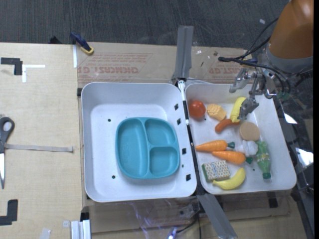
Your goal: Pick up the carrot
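Bench scene, viewed from above at a slant: a pale wooden bench (40,133) carries two shallow white bins side by side. The left bin (94,133) holds a teal divided plate (148,147); the right bin (281,148) holds the toy food.

You find two carrot-like pieces near the middle of the right bin: one carrot (213,146) lying roughly crosswise with its green stub toward the right, and a second carrot (230,156) just below it, tilted slightly and pointing the same general way. A banana (231,181) and a cracker block (216,171) sit nearer the front wall; a tomato (197,109) sits near the back left corner.

The gripper (247,108) hangs over the back of the right bin, by a small yellow piece (238,108) and an orange sausage-shaped piece (225,125). Whether it has closed on anything you cannot tell from here.

The relation that matters: both carrots lie forward of the gripper and toward the left bin, long axes running left to right. You would likely need the jaws to straddle the short width, closing front to back.
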Robot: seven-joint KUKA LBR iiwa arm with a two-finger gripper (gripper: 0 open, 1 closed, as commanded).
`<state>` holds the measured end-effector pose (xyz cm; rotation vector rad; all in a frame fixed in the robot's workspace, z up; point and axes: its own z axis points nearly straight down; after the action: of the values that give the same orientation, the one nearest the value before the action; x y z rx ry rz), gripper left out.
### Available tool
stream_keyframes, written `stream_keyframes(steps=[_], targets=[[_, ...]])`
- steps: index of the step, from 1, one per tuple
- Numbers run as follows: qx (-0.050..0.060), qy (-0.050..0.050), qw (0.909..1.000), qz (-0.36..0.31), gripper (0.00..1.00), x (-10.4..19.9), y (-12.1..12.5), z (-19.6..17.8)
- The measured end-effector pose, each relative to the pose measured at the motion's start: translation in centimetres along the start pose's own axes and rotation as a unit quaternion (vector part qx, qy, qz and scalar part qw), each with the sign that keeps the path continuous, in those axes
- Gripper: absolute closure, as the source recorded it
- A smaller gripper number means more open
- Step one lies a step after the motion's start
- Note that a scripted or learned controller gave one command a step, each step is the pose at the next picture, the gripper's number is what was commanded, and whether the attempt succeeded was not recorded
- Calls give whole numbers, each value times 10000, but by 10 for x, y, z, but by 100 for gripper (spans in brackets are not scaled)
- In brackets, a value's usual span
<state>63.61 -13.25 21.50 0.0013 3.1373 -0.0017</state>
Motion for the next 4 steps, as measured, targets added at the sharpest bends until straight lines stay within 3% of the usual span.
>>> stream_keyframes(steps=[1, 2, 3, 4], targets=[[-3, 7, 9998, 221, 0, 68, 13, 103], [3, -65, 9962, 870, 0, 126, 26, 116], [15, -131, 9975, 701, 0, 149, 28, 114], [-4, -85, 9888, 1489, 0, 152, 21, 115]])
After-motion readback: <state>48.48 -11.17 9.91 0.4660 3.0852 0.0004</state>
